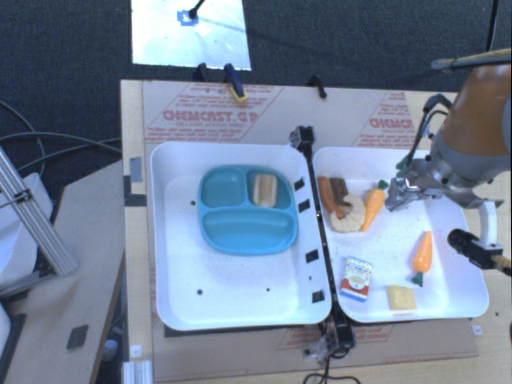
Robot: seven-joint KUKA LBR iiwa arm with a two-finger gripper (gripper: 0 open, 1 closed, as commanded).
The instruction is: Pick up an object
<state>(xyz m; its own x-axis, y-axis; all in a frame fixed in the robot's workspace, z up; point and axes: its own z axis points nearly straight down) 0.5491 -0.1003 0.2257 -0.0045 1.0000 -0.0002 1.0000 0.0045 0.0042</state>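
Jaws (398, 192): over right bin (464, 290), near a carrot (373, 208); open or shut, cannot tell.
Left bin (172, 294): blue plate (240, 230).

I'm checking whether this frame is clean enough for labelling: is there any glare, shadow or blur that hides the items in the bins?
Camera view: a bright washed-out glare patch lies on the floor above the bench, away from both bins; the right bin is evenly lit, with only soft shadows under the carrots; the claw looks slightly soft; the blue tray reads sharply.
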